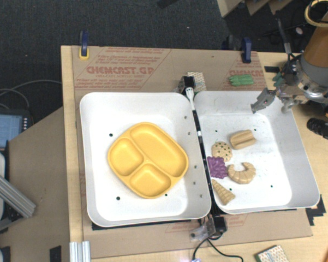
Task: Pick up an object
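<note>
The open claw [273, 101] hangs over the right bin's [294, 162] far edge, beyond the bread roll [242, 139].

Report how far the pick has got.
Done: nothing lifted; the cookie, croissant and purple grapes lie in the right bin. In hand: the gripper hangs open above that bin's far edge. Left: descend, grasp, lift.

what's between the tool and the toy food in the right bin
Nothing visible. The tool hangs over the upper right corner of the right shallow white bin. Bare white floor lies between it and the nearest piece, the tan cylindrical bread roll. The other pieces lie beyond that roll, toward the bin's lower left.
</note>
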Tool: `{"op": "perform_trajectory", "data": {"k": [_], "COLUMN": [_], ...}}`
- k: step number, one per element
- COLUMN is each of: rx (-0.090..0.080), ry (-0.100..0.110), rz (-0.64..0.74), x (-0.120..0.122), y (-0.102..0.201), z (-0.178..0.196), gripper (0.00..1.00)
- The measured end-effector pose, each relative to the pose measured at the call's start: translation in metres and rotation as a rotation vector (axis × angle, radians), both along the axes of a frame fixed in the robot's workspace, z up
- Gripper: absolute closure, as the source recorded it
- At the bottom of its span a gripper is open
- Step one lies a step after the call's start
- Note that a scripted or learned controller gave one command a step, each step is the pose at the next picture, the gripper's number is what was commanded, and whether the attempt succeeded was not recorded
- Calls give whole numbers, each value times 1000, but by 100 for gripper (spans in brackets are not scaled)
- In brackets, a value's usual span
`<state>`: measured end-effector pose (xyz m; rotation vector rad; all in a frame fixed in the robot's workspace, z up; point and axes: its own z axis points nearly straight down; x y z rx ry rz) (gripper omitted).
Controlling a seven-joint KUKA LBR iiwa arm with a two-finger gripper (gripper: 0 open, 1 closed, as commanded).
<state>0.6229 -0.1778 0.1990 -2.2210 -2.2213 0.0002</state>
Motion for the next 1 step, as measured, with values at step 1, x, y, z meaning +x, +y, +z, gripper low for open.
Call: {"op": "perform_trajectory", "data": {"k": [1], "rx": [4], "ry": [2], "rz": [-5], "x": [-56], "y": [12], "z": [-118], "gripper": [0]}}
